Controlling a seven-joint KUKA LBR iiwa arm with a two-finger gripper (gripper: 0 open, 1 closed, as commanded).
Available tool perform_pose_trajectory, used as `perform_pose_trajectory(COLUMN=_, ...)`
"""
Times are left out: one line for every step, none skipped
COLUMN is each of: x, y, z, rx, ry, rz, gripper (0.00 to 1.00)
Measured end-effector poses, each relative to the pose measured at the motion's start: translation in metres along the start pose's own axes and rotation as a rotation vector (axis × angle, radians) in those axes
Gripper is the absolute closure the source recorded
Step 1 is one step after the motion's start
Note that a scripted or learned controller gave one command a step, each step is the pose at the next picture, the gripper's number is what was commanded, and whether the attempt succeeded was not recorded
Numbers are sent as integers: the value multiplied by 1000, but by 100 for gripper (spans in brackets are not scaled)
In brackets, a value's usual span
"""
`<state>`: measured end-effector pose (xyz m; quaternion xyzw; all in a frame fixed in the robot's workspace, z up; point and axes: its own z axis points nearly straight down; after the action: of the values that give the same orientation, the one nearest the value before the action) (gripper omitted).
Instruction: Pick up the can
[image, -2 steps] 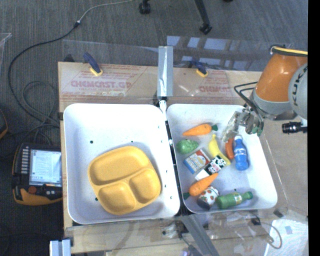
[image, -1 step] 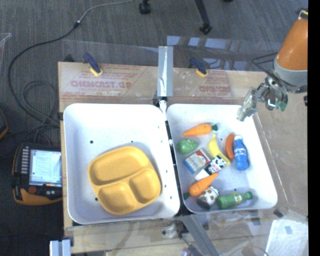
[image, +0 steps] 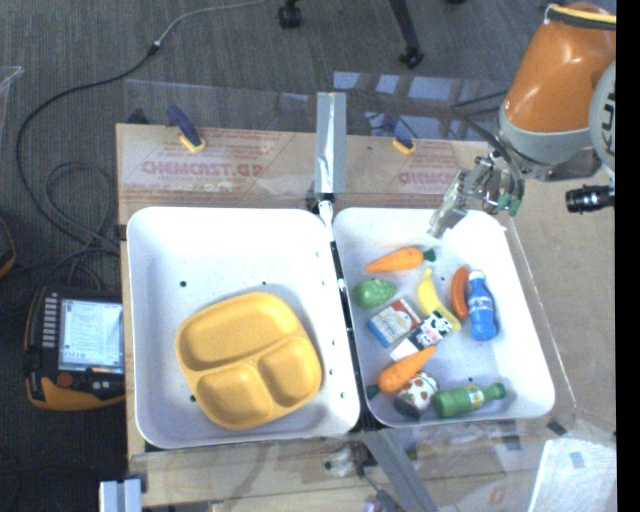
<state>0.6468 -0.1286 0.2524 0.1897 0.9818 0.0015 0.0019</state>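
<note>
Two shallow white plastic bins sitting on tabletop; claw hovering over right bin's far edge, fingers spread, pinching nothing; toy groceries lying below.

Yellow tray, orange carrots, blue bottle (possibly red-capped).

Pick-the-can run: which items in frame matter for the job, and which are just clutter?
Job:
- end effector, over the right bin's far side
- small can-like item at that bin's near side; probably the can, but too small to be sure

Clutter:
- upper carrot, lower carrot
- banana
- blue bottle, green bottle
- yellow tray in left bin
</note>
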Motion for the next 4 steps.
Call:
perform_pose_trajectory(x=-6, y=-35, z=-7, rx=3, ry=-1, rz=200, gripper=100)
perform_pose_trajectory(x=-36, y=-52, z=4, rx=4, ry=-1, rz=352, gripper=100)
perform_pose_trajectory(x=-22, y=-17, z=5, rx=3, ry=0, rz=501, gripper=100)
perform_pose_trajectory(x=-7, y=19, z=6, rx=3, ry=1, rz=573, gripper=100)
